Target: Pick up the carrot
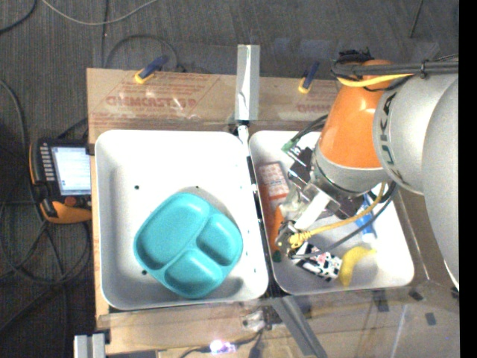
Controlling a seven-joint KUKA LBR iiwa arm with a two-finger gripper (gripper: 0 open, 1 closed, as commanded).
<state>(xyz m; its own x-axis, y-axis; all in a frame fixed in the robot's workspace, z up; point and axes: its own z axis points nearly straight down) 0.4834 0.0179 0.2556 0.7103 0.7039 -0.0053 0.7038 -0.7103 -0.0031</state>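
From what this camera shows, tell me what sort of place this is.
Most likely a robotics lab test bench, not a kitchen. Two shallow white bins sit on a cardboard-covered bench, a grey and orange arm reaches into the right one, and loose cables trail over grey carpet beside a handheld controller.

You have two white bins (112, 170) on the counter. In the left bin you can count one turquoise plate (188, 245) with three compartments. In the right bin you see one carrot (273, 226), one banana (353, 265), one orange packet (271, 183) and one small black-and-white box (317, 262). One arm (417, 136) reaches in. Two clamps (149, 69) sit on the cardboard behind.
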